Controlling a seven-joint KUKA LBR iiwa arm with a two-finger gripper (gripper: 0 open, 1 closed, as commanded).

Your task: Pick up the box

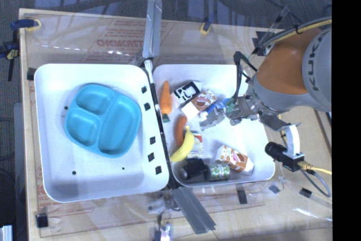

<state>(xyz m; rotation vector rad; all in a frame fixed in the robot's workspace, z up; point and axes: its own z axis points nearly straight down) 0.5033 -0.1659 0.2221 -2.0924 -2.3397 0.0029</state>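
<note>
arm (293,73) cut off right, fingers hidden

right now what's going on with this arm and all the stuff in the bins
A grey KUKA arm reaches in from the right, with its gripper low over the right bin, among a jumble of small packages, two carrots, a banana and a dark can. It is after a box; a small printed box lies near the front of that bin, apart from the gripper. The left bin holds a blue divided tray.
</note>
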